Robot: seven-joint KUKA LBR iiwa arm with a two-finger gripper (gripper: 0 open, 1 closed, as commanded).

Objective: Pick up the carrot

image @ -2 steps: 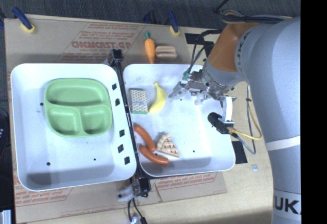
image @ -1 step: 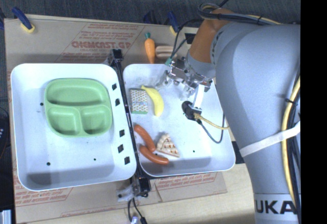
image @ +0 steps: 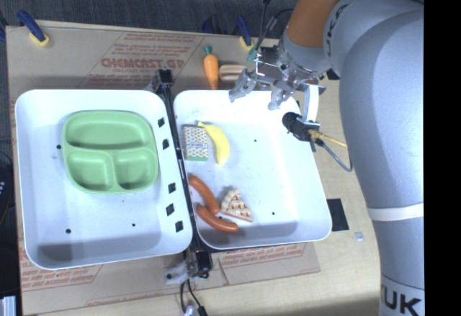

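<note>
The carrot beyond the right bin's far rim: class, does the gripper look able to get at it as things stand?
Probably yes. The carrot lies on the board outside the right bin, nothing over it; the gripper, fingers spread, hovers just beside it.

I watch through one fixed camera mounted above the bench, looking down at a slant on both white bins, the left bin (image: 36, 185) and the right bin (image: 288, 185). It sits far enough back to take in both bins whole, and the grey arm (image: 382, 91) enters from my right.
</note>
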